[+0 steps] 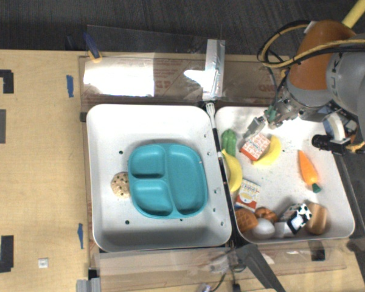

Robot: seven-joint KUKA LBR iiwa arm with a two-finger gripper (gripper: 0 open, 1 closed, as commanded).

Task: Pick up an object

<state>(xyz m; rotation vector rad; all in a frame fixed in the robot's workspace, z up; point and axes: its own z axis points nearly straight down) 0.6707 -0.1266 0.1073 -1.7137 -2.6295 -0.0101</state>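
Several toys crowd the right bin (pixel 344 181). The gripper (pixel 263 121) hangs with fingers apart (nothing between them) just above a small red-and-white carton (pixel 255 147) resting against a yellow lemon (pixel 272 152). Best to descend straight, straddle the carton alone, and close before lifting.
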